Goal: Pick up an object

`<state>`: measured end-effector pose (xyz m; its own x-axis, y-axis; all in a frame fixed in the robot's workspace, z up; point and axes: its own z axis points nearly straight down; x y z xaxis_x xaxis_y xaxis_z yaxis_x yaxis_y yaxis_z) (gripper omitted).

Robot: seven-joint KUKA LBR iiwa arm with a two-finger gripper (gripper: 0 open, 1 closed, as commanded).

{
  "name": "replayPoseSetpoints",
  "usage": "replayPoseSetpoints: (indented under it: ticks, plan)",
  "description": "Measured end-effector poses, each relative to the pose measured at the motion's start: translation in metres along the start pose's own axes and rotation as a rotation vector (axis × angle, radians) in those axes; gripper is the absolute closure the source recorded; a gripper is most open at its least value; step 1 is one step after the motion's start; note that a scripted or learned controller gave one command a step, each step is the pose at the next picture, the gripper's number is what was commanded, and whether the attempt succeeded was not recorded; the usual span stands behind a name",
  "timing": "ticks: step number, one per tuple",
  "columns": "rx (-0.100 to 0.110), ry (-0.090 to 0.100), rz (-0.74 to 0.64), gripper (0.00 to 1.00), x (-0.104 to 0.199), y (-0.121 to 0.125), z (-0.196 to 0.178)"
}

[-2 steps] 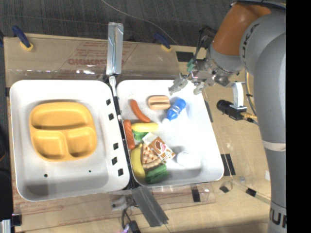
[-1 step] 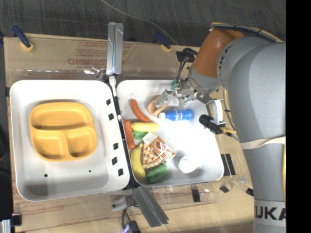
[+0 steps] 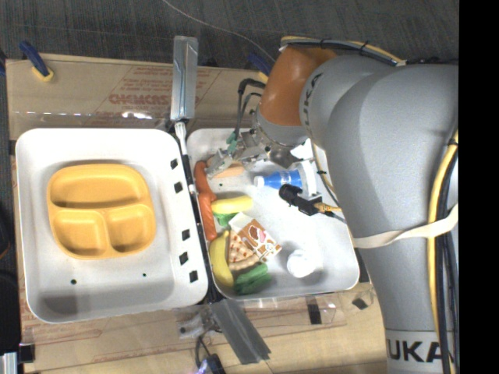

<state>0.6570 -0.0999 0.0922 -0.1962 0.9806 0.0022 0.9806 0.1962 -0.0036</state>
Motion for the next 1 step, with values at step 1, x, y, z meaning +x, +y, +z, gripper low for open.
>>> replayPoseSetpoints:
  ticks: [1]
  plan:
    - [-0.006,-0.004,-0.107,0.00,-0.0506,-0.0094,-0.0498]
